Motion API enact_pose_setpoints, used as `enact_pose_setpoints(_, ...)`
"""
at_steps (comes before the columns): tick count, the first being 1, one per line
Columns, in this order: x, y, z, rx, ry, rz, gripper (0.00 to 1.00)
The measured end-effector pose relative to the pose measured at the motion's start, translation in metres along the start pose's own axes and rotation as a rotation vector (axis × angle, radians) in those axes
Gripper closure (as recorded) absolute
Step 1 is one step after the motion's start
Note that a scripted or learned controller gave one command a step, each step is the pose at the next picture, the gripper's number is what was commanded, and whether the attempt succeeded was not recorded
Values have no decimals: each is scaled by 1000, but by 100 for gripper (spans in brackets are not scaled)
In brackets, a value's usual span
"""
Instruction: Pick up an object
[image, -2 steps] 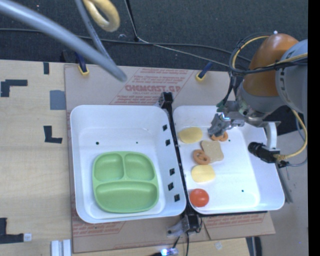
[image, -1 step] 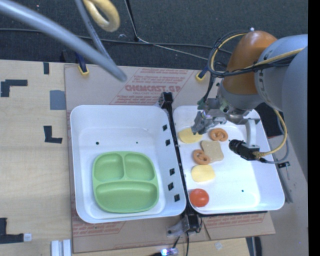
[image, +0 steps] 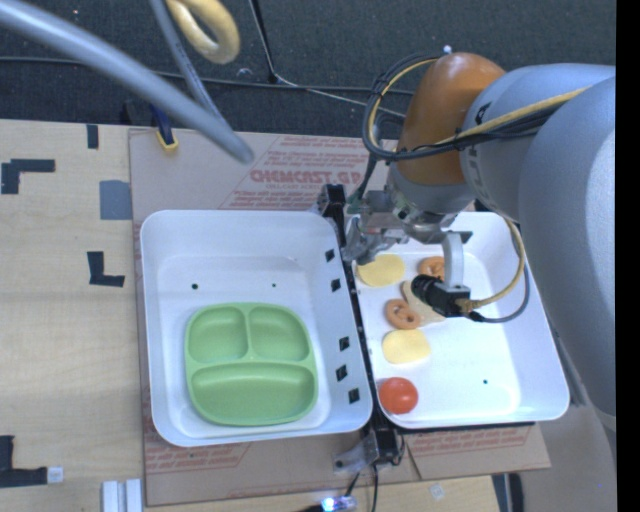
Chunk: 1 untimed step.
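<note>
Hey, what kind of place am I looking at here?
Most likely a robotics lab test bench, not a kitchen. A grey arm reaches over two white bins set on cardboard, with toy food in one and a green divided plate in the other.

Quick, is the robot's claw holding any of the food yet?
Gripper: low in the right bin, over the pale yellow piece. Whether it holds anything cannot be told.

claw (image: 385, 245) over right bin's (image: 500, 400) far-left corner | yellow piece (image: 381, 270) just beneath | red ball (image: 398, 395) near bin's front-left | green tray (image: 250, 362) in left bin (image: 160, 300)
</note>
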<state>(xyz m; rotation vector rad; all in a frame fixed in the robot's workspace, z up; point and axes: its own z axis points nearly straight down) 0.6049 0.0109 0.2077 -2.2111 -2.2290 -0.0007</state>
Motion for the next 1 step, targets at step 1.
enact_pose_setpoints(1, 49, 3, -13, -1, 0, 1, 100)
